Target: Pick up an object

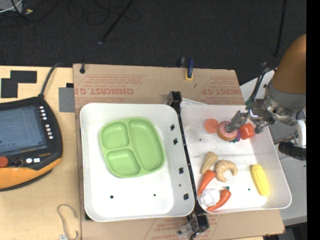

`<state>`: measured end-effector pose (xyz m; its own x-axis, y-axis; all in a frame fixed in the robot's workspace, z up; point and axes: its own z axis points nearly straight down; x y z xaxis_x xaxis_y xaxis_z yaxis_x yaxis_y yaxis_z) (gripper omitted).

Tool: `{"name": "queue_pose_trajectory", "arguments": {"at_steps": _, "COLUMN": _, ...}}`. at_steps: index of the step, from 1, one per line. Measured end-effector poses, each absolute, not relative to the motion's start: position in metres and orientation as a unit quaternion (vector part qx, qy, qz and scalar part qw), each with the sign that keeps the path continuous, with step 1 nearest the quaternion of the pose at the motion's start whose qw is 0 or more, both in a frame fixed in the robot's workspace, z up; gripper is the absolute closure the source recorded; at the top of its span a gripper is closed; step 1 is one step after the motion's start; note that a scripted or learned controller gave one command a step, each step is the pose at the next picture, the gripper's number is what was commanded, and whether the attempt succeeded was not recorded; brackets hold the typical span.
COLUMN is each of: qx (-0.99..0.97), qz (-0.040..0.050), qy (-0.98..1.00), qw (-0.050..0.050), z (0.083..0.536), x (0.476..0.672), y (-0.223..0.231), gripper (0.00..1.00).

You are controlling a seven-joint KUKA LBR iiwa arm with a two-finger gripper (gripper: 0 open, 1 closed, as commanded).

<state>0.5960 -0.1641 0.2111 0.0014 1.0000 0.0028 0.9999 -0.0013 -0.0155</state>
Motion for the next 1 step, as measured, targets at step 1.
{"name": "queue_pose_trajectory", "arguments": {"at_steps": 1, "qx": -0.707, "qz": 0.0004, "qy": -0.707, "qw": 0.000, "z": 0.2197, "x": 0.5986, "y": -0.1645, "gripper": 0.00}}
